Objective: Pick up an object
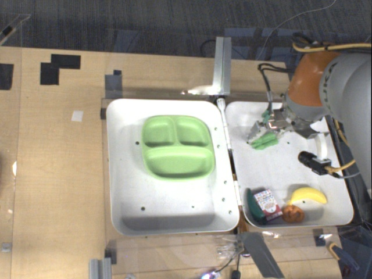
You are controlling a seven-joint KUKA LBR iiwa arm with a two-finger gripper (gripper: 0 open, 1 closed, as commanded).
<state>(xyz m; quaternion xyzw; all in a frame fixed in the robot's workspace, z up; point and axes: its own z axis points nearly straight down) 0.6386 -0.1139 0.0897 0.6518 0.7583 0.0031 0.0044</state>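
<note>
My gripper (268, 128) down in right bin (279, 173), touching green object (266, 141); grasp state unclear.

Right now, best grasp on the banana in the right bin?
Probably across the middle of the banana, coming straight down. It lies flat, curved, long axis left-right, near the right bin front wall; close the fingers front-to-back, clear of the brown item beside it.

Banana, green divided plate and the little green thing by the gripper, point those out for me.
banana (308, 196): camera view, middle of its yellow curve.
green divided plate (177, 146): camera view, ridge between its compartments.
small green object (265, 141): camera view, its middle, below the gripper (268, 122).
</note>
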